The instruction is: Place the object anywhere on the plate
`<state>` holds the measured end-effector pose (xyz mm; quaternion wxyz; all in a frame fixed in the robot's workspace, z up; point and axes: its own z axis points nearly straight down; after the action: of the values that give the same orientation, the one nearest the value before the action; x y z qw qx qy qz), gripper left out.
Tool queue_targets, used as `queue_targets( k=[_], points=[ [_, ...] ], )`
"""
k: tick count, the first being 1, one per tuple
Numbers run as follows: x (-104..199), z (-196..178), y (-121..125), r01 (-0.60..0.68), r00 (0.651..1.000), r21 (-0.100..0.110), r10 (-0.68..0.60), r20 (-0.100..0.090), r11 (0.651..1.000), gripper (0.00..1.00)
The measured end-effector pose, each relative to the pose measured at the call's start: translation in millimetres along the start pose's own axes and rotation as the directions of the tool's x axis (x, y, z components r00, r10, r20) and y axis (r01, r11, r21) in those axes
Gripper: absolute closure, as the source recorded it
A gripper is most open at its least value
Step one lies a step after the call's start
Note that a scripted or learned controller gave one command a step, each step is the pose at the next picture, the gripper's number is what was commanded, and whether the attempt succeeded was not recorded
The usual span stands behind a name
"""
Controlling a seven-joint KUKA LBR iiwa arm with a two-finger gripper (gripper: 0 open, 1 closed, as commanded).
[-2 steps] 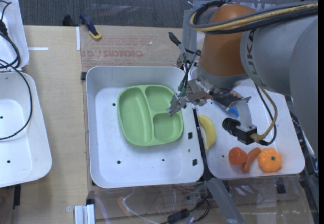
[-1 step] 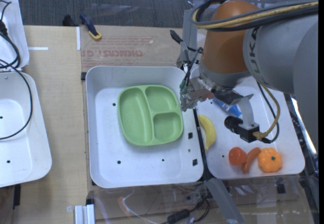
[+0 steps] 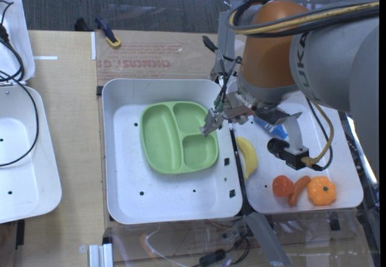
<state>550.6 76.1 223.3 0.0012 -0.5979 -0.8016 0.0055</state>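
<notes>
Grey arm [image 3: 338, 49], orange band [image 3: 271, 43], yellow-black cables [image 3: 301, 18].

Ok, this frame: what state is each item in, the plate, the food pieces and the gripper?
green plate: upright in left bin, nothing on it
banana: lying in right bin
tomato: in right bin
carrot: lying beside tomato
pumpkin: upright
gripper: over plate's right edge

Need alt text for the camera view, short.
The grey-and-orange arm's gripper hangs over the right edge of a green divided plate in the left white bin. A banana, a tomato, a carrot and a small pumpkin lie in the right bin.
</notes>
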Motion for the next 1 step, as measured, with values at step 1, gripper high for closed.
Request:
queue_targets(
  k=[1],
  points=[
    [14.3, 5.3, 56.3, -0.428, 0.904, -0.004, 0.428, -0.005, 0.904, 0.00]
  ],
)
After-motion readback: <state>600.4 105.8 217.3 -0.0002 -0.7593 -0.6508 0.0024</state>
